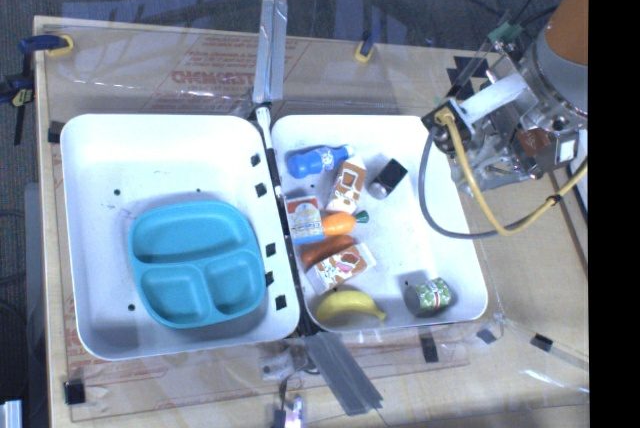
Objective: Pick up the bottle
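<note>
Two white bins sit side by side on the bench. The left bin (90, 216) holds a blue tray (195, 261) with three sections, lying toward its near side.

The right bin (455, 246) holds a jumble of small things, mostly along its left wall. The bottle (315, 160), blue with a white patch, lies on its side at the far left corner of that bin, close to the divider between the bins. Just right of it a small carton (348, 184) lies tilted, and a dark block (387, 177) sits a little farther right. Nearer, a red-and-white packet (303, 215) lies against the left wall, with a carrot (330, 225) across it and another packet (338, 265) below. A banana (347, 306) lies at the near edge, and a small green-and-white can (430, 294) rests at the near right corner.

The gripper (500, 151) hangs off the right side of the right bin, over the bench, well apart from the bottle. Cables and a yellow hose loop around it, and whether it is open or closed I cannot tell. Nothing shows in its grasp.
</note>
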`<state>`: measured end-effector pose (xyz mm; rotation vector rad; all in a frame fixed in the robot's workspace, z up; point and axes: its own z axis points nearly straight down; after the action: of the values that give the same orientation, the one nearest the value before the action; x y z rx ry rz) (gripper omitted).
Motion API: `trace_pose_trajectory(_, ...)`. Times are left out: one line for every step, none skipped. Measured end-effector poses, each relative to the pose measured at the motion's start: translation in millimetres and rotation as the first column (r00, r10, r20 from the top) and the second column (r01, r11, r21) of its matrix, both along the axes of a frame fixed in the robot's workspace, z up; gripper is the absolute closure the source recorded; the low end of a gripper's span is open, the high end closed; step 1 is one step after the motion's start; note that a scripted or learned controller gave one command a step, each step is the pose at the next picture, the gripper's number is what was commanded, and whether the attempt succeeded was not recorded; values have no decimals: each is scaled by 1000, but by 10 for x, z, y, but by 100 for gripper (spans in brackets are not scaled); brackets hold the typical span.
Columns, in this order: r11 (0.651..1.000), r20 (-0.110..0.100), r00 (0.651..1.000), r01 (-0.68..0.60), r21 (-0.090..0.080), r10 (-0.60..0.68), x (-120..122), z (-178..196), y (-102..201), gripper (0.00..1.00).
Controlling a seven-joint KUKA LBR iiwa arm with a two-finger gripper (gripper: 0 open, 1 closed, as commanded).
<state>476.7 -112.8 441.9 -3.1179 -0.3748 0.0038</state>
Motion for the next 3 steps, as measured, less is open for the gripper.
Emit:
trace_pose_trajectory(981,0,981,-196,0,196,-2,-4,-718,100)
trace_pose_trajectory(1000,0,1000,29,-1,-29,2,-5,-967,100)
trace_pose_trajectory(1000,-3,1000,29,2,-29,2,-12,-965,100)
